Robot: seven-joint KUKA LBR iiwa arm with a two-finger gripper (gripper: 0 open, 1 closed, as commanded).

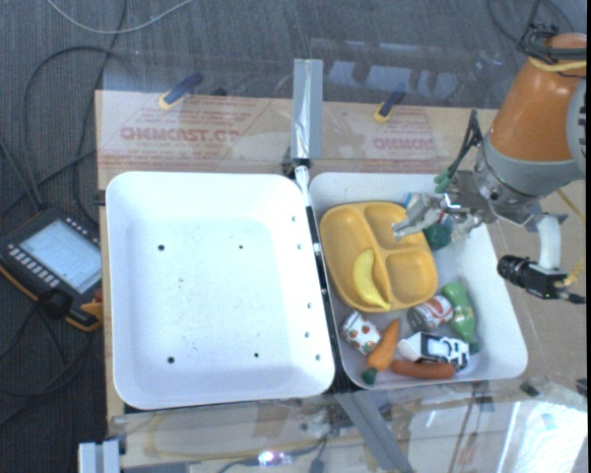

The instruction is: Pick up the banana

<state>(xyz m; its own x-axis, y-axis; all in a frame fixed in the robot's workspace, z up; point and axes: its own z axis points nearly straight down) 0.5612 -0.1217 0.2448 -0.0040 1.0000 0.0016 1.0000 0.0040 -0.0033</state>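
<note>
A handheld control pad (47,259) lay left of the desk. The left bin (212,284) sat beside the right bin (502,308), where the banana (367,276) rested in a yellow divided plate (360,227), above a carrot (384,345). The claw (422,217) hovered over the plate's upper right rim; whether it was open or closed could not be told.

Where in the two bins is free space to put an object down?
The left bin has a bare floor from wall to wall. The right bin is crowded: the yellow tray with the banana takes its upper half, the gripper hovers there, and small toys fill the lower part.
</note>
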